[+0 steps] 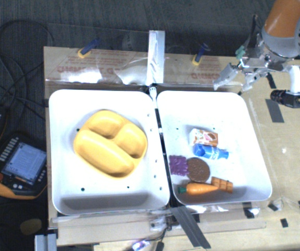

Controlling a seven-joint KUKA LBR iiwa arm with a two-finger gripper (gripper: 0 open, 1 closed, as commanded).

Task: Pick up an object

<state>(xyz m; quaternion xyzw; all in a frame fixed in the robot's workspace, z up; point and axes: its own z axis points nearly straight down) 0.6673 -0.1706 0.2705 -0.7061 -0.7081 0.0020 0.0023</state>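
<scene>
- Small items clustered in right bin (254, 140): red-white carton (204, 137), blue bottle (210, 152) just below it, brown disc (197, 169), purple piece (178, 165) beside disc, carrot (202, 189) nearest front wall, touching an orange block (222, 183).
- Left bin (61, 140): big yellow lumpy object (110, 143), centred.
- Gripper (235, 80) above bench past right bin's far right corner, well apart from items.
- Fingers spread, pinching nothing.

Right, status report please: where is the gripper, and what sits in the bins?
Gripper up beyond right bin, holding nothing. Carrot, blue bottle, grapes lying untouched. Yellow item in left bin.
</scene>
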